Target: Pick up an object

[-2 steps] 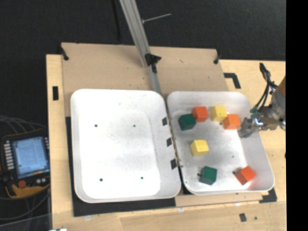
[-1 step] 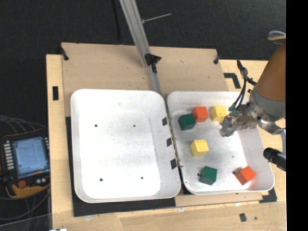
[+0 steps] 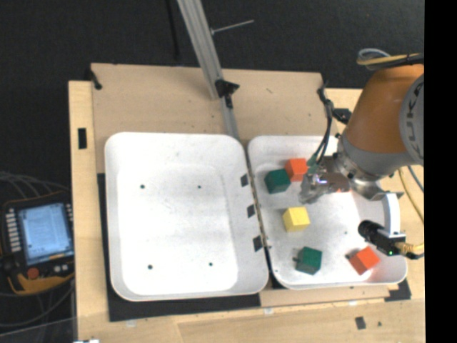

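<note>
Camera view: right bin (image 3: 335,281) holds five small blocks. Orange block (image 3: 297,168) and green block (image 3: 277,181) sit near upper left of that bin, almost touching. Yellow block (image 3: 295,219) is mid-bin, a second green block (image 3: 308,260) at lower centre, a second orange block (image 3: 363,260) at lower right. Left bin (image 3: 175,213) sits beside it on the surface (image 3: 214,102).

Handling, as a guess: blocks look rigid, light, flat-faced, prob. wood or foam, not fragile. Best hold is across two opposite flat sides, approx. centred.

Hand (image 3: 314,184) hangs just right of the orange/green pair, above the yellow block, low over the bin. Can't tell how its grasping parts are set or whether it touches anything; no block seen in it.
</note>
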`<state>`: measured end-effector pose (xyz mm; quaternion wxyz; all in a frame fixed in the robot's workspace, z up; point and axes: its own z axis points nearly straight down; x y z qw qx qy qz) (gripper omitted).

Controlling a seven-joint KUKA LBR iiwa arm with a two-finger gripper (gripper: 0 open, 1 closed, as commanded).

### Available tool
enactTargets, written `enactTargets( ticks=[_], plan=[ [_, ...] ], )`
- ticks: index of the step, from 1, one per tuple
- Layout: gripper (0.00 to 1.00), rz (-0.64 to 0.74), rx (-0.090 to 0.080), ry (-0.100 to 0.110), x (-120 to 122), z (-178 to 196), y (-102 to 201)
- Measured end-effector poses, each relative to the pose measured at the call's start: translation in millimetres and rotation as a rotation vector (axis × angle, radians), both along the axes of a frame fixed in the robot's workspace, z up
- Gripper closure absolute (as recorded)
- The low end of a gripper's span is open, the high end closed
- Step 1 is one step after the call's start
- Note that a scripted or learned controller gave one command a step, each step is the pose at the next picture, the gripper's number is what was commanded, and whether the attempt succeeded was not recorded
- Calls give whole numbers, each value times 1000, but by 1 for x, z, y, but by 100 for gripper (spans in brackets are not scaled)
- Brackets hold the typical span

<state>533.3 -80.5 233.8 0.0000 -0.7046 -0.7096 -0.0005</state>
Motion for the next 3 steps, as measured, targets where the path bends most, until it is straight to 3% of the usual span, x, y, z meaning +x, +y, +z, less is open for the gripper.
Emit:
enactTargets(
  ticks=[1, 3],
  plan=[
    [100, 2, 1, -2, 7, 11, 55],
    [100, 0, 0, 0, 24, -7, 154]
  ],
)
